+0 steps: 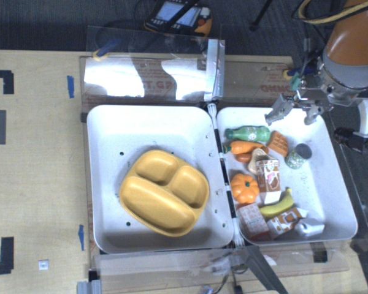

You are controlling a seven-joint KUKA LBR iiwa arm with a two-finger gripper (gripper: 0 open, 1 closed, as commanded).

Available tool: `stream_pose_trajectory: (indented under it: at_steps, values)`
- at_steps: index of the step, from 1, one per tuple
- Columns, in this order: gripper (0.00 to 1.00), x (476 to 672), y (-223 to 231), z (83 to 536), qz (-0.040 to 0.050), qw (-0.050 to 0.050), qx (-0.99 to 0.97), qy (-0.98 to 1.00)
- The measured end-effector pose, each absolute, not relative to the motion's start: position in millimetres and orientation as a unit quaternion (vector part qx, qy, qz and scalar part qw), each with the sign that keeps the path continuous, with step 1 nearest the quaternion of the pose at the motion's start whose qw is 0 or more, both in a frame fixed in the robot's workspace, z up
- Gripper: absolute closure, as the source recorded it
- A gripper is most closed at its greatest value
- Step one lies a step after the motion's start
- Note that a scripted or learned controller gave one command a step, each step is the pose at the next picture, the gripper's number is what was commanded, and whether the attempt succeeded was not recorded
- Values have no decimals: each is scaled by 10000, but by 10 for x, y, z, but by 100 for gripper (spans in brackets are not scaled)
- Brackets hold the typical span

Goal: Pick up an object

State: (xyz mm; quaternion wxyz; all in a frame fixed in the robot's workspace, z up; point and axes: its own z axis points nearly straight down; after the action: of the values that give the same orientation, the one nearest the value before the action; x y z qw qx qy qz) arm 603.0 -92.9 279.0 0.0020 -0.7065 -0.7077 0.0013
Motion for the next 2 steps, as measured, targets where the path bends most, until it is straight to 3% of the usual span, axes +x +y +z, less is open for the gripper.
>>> stream_pose_trajectory:
  at_steps: [1,2]
  values:
    - [0,4978,-804,1826,9,12,-7319,-6814]
    - [0,5311,-1003,981,1,1,-7503,-6611]
